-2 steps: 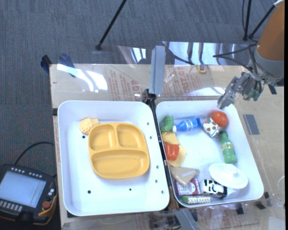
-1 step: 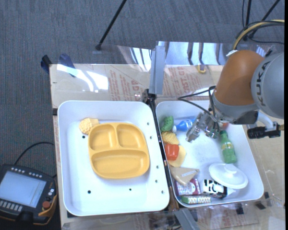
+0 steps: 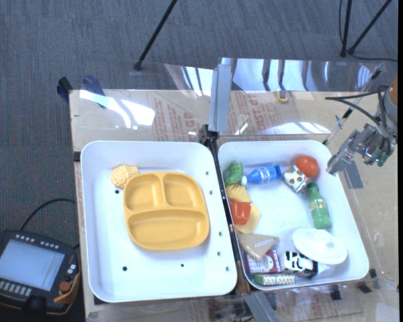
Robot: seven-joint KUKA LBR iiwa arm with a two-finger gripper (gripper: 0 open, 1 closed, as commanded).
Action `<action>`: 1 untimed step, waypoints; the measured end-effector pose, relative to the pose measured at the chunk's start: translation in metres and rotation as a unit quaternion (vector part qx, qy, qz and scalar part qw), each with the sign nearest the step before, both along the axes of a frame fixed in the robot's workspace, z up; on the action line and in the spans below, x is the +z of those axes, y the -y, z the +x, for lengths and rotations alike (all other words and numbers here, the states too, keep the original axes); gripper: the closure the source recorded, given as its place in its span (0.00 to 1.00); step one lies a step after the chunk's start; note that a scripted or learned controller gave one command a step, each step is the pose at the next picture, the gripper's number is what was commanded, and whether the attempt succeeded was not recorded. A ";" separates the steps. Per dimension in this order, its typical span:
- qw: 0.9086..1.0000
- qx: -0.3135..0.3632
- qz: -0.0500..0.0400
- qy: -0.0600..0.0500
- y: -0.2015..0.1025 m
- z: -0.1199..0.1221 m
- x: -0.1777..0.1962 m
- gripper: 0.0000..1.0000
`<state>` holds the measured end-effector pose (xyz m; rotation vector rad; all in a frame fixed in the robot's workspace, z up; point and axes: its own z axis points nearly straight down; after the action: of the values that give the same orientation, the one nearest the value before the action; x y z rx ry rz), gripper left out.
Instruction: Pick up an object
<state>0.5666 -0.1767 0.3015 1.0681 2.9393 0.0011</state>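
The gripper (image 3: 346,161) hangs at the right edge of the frame, just outside the upper right corner of the right bin (image 3: 360,237), nothing visible between its fingers; whether they stand open or closed cannot be told from this slanted look down. Candidates for picking all lie in that right bin: a green bottle (image 3: 318,208) standing nearest the claw, a red ball (image 3: 308,166) near the bin's top wall, a blue bottle (image 3: 264,174) lying to its left, a white lid (image 3: 320,245) toward the lower right, and a crowd of small packets and toy food along the left wall and bottom edge. The left bin (image 3: 101,247) holds a yellow divided plate (image 3: 166,210) and a small yellow piece (image 3: 123,175) touching its upper left corner (well apart from the claw). The risks, as a judgement: a descent from here would likely strike the bin's rim unless the arm first moves inward; the round ball may roll from a pinch; the flat lid offers little to grip; and in the packed lower corner the fingers could snag two items or jam against the wall.
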 end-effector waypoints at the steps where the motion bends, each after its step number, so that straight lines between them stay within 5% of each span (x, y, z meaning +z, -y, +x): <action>1: 1.000 0.001 0.004 -0.014 -0.046 0.019 -0.128 1.00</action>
<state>0.5859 -0.1304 0.1738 1.0757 2.9674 -0.0012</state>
